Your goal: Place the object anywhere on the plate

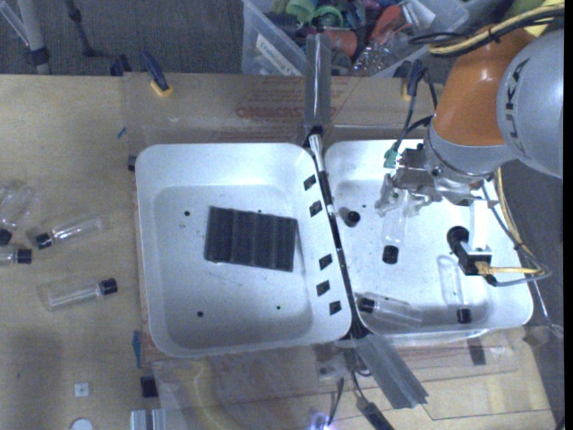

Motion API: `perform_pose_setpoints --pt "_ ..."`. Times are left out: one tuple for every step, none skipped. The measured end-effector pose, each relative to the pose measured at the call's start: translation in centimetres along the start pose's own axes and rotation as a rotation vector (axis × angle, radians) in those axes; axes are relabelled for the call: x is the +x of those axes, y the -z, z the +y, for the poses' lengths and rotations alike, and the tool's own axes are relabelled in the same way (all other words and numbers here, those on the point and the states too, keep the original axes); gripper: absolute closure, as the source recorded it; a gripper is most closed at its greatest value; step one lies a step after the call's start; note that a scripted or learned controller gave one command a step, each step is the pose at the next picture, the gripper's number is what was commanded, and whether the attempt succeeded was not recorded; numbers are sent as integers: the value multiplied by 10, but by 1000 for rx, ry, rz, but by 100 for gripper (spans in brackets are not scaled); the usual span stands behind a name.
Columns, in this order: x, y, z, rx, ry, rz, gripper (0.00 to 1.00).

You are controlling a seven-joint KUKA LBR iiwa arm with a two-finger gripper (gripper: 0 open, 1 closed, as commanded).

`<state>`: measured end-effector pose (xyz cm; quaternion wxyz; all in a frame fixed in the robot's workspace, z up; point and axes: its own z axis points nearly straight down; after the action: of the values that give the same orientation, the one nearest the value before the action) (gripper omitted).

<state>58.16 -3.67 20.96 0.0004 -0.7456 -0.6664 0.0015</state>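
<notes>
A dark ribbed rectangular plate lies flat in the middle of the left bin. My gripper hangs over the upper middle of the right bin, reaching in from the right. Directly below it is a clear vial with a black cap, standing lengthwise with the cap toward the front. Its upper end meets the gripper's tip, and I cannot tell whether it is gripped or resting on the bin floor.
Two more clear capped vials lie in the right bin, one at the front left and one at the front right. A loose black cap sits near the divider. Several vials lie on the bench at left.
</notes>
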Motion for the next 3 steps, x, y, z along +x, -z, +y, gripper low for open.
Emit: perform_pose_setpoints --pt "72 -25 52 -2 -249 0 100" --pt "146 11 -10 3 -241 1 100" --pt "193 -53 11 0 -546 0 100"
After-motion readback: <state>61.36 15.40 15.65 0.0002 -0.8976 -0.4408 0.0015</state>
